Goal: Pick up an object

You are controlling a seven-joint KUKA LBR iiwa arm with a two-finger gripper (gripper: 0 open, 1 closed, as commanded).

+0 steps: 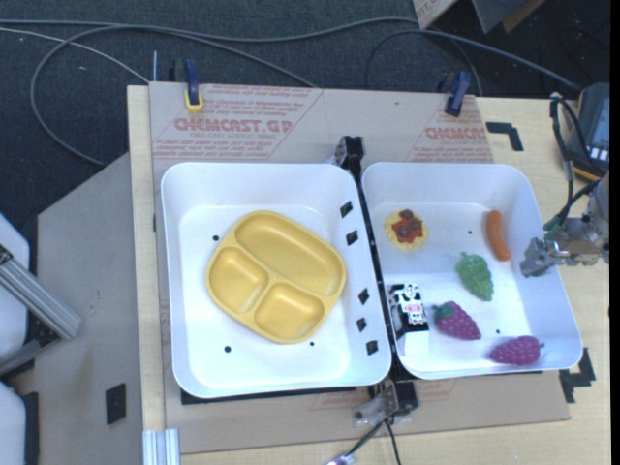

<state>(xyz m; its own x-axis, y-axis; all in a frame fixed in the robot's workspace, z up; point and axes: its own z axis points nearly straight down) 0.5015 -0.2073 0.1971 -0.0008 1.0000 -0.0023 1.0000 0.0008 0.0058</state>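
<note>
The right bin (pixel 542 211) holds several small toys: a yellow and red pizza-like piece (pixel 406 229), an orange sausage (pixel 497 234), a green grape bunch (pixel 475 275), a purple grape bunch (pixel 456 321), a second purple bunch (pixel 516 351) and a black and white cow figure (pixel 411 305). My gripper (pixel 541 258) hangs at the bin's right rim, just right of the sausage and the green bunch. I see nothing held in it.
The left bin (pixel 184 260) carries a yellow divided plate (pixel 276 276). Black clips (pixel 351 149) run along the join between the bins. Clamps (pixel 193 90) hold the board at the back, and cables lie on the dark floor beyond.
</note>
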